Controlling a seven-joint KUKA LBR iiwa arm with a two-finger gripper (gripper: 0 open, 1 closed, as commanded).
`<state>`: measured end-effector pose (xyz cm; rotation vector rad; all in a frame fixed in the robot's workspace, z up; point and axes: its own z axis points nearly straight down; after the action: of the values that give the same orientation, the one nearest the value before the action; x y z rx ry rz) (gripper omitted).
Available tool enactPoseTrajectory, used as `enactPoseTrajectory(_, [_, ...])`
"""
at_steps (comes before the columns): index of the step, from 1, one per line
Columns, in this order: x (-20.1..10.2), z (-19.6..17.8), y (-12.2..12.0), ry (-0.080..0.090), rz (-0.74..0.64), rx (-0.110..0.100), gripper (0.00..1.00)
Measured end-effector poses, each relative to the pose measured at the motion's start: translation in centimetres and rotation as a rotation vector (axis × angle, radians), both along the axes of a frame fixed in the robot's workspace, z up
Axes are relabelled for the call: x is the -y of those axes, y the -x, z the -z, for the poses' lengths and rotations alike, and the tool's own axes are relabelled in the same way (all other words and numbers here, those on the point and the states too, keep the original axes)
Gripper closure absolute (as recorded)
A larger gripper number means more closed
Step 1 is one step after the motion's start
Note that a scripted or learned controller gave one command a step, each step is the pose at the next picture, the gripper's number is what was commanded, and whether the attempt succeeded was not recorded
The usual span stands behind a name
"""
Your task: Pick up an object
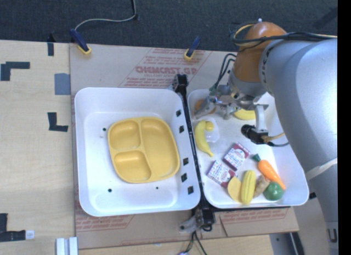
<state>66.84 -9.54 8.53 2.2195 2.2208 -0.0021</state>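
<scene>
Holding yellow divided plate (143,148) — left bin (88,139); right bin (293,185) — banana (204,137), carrot (269,172), corn (248,186); jaws unreadable.

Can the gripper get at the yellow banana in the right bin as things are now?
Probably yes. The gripper hangs just above the banana in the right bin, and nothing lies on the banana.

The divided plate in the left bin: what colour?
Yellow; the divided plate shows plainly in the camera view.
</scene>
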Motion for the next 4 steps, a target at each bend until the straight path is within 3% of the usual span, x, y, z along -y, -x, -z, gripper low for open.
enactPoseTrajectory(1, [0.0,-1.04,-0.04,0.001,-0.001,0.002,1.0])
enactPoseTrajectory(2, [0.0,-1.04,-0.04,0.001,-0.001,0.001,0.0])
enactPoseTrajectory(3, [-0.05,-1.99,-0.04,0.0,-0.001,0.001,1.0])
enactPoseTrajectory(4, [-0.05,-1.97,-0.03,0.0,-0.002,0.001,0.0])
